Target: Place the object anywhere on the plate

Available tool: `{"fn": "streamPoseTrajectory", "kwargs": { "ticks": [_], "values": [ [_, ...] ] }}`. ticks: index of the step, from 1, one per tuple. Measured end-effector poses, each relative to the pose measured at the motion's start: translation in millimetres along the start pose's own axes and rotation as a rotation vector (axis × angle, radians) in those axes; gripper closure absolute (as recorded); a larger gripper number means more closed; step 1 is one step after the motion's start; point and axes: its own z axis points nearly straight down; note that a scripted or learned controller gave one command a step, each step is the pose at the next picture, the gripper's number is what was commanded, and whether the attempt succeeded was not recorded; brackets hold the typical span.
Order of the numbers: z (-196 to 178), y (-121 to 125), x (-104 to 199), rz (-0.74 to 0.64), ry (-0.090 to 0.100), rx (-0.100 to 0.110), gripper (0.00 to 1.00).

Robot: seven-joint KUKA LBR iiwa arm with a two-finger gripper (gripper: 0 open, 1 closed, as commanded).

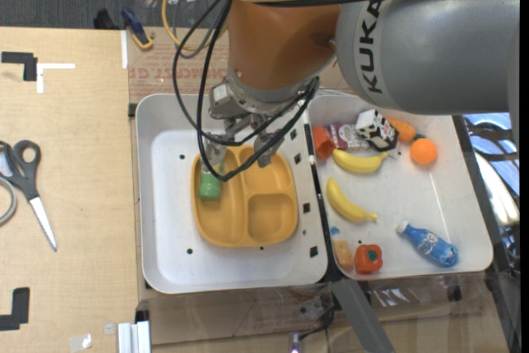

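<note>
Two shallow white bins sit side by side on the surface. Inside the left bin lies a yellow compartment plate, and a small green object rests at the plate's left edge. Over the plate's far edge hangs the claw, fingers spread open, one finger just above the green object, gripping nothing. Bananas lie in the right bin.
</note>
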Motion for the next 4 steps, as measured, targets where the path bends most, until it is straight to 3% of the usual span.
{"fn": "streamPoseTrajectory", "kwargs": {
  "ticks": [4],
  "values": [
    [0.0,0.0,0.0,0.000,0.000,0.000,0.00]
  ]
}}
